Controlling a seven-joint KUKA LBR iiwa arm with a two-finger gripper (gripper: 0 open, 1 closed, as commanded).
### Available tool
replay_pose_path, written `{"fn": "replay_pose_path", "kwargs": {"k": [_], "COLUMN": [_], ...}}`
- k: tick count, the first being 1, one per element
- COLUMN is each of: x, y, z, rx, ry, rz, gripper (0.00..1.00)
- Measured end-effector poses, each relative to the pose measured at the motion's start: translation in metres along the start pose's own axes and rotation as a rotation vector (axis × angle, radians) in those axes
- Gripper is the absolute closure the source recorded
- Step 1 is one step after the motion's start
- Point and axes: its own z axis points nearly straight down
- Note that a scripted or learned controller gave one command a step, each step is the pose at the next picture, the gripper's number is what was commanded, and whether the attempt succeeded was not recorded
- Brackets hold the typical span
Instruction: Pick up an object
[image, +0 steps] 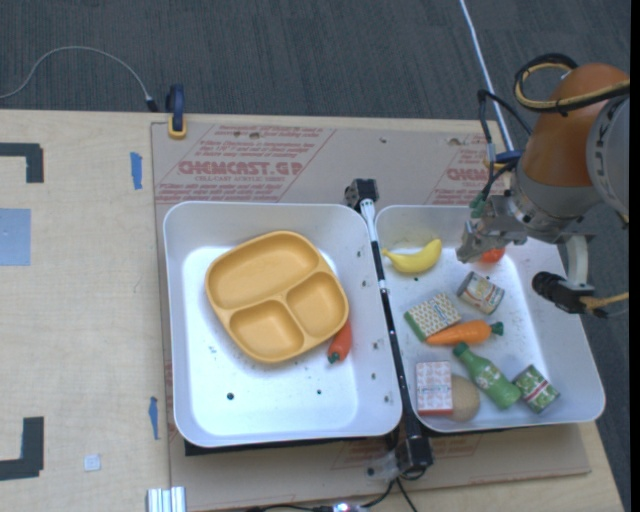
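camera view | end effector (484, 245) low in right bin (585, 385), state unclear | board (250, 160) print unreadable

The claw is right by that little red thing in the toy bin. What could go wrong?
1. The claw sits near the bin wall, so it might bump the wall.
2. The small red thing is mostly hidden under it and looks tiny, so it could slip away.
3. The banana and the little can lie close by, so they might get knocked.
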Motion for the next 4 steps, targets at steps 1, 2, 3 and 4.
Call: {"fn": "replay_pose_path", "kwargs": {"k": [1, 2, 3, 4], "x": [0.117, 0.115, 0.043, 0.024], "y": [0.003, 0.003, -0.022, -0.039], "z": [-0.027, -0.027, -0.027, 0.026], "rx": [-0.002, -0.002, 0.002, -0.002], "ry": [0.0, -0.002, -0.002, -0.002], "rz": [0.0, 0.002, 0.003, 0.002], "gripper": [1.0, 0.0, 0.0, 0.0]}}
